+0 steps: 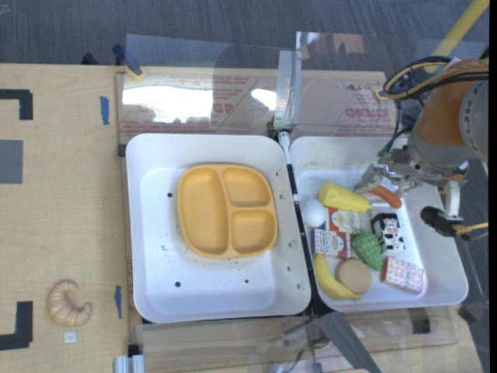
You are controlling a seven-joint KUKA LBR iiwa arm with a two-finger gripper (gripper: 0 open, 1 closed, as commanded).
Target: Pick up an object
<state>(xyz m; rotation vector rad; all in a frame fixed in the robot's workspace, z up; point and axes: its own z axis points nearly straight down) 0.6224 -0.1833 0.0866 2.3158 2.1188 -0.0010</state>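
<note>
Single fixed camera, mounted above the light wooden bench (54, 208), looking down at a slant. Both shallow white plastic bins (147, 208) fall within frame; the grey, orange-banded arm (450, 115) enters from the right.

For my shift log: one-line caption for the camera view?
Gripper low over toy food in the right bin; yellow divided plate in the left bin.

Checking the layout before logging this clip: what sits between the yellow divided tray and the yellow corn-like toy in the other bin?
In the camera view, a white egg lies between the tray and the corn toy, by the bins' shared rims.
</note>
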